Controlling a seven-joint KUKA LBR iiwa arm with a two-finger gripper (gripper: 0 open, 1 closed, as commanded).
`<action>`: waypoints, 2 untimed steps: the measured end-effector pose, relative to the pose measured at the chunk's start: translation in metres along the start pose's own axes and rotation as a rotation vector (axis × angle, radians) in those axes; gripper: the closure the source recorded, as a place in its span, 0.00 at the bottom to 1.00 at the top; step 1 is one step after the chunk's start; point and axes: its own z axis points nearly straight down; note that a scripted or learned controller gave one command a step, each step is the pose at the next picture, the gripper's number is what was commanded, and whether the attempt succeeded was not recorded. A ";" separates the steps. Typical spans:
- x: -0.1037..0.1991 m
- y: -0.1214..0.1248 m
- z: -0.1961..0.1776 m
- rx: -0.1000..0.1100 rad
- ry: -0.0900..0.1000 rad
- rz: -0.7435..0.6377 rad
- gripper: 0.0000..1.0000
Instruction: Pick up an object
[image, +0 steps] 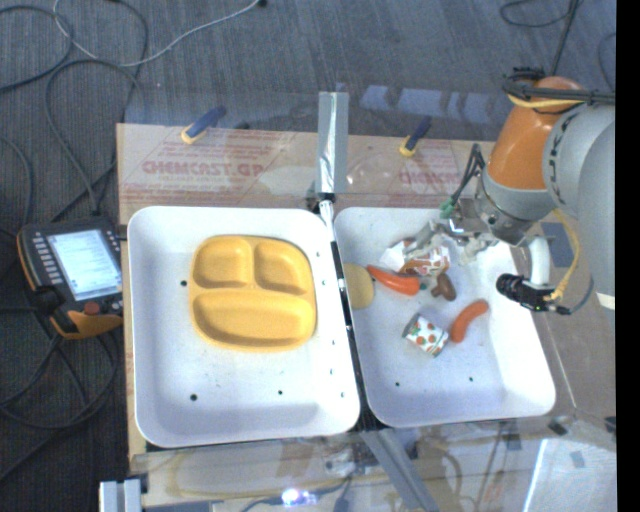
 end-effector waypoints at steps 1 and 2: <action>-0.009 -0.021 0.053 -0.016 -0.001 -0.065 0.00; -0.033 0.019 0.053 0.011 0.010 -0.167 0.00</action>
